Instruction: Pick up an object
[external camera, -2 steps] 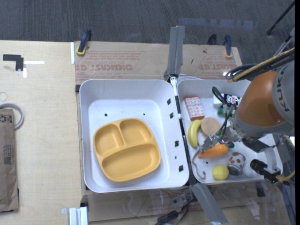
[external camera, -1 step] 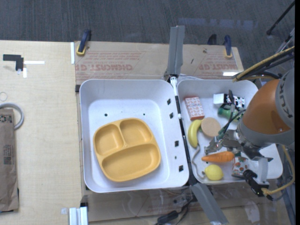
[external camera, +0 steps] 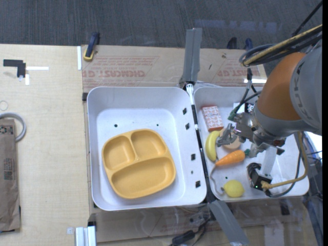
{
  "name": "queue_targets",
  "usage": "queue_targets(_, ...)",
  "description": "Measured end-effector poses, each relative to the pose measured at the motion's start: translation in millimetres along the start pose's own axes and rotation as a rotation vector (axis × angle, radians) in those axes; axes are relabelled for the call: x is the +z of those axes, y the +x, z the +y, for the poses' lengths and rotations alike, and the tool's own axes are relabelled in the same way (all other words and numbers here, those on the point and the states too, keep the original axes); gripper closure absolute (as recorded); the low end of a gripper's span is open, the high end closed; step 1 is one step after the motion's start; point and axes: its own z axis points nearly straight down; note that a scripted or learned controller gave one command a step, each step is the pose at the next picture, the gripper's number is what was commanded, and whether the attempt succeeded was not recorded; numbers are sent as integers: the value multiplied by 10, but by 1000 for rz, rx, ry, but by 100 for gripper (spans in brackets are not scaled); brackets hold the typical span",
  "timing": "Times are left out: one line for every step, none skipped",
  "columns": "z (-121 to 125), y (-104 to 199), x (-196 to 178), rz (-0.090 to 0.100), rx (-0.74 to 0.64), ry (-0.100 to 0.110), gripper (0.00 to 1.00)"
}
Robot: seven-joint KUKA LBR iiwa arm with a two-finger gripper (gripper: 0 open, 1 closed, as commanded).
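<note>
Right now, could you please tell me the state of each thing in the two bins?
Yellow divided plate: lying flat in the left bin, compartments bare.
Banana: lying in the right bin, beside the claw.
Carrot: lying flat, just below the claw.
Lemon: resting near the bin's front edge.
Red-and-white box: lying flat, apart from the banana.
Claw: low over the banana.

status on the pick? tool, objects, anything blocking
Tool low in right bin, beside banana; nothing seen held. Carrot, lemon, pink box loose nearby. Yellow plate in left bin, clear of the work.
</note>
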Motion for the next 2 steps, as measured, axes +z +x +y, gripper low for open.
queue_targets(314, -422, 1001, 0, 19, 0, 0)
queue_targets(308, -433, 924, -2, 18, 4, 100)
